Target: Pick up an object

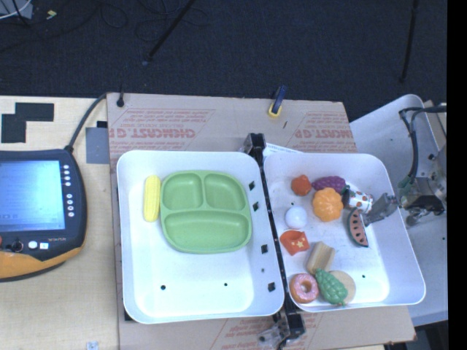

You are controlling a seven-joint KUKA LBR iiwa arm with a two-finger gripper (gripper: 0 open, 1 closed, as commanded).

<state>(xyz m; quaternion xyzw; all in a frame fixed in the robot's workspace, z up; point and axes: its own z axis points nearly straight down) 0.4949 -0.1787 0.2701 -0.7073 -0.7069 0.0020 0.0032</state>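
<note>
Camera view: gripper (381, 208) low over the right bin (398, 279), at its right side; can't tell if the jaws are apart or together. Watermelon slice (356, 228) lies flat just below-left of the fingertips, about touching them, not visibly between them. Its long axis runs near vertical in frame, tilted slightly, top end toward the gripper, red face toward the left. Orange (327, 204) sits left of the gripper, grapes (330, 184) above it, tomato (300, 185) further left. Donut (303, 288) and a green bumpy fruit (331, 288) near the front edge. Left bin (139, 283) has the green tray (205, 211) and corn (151, 197).
</note>
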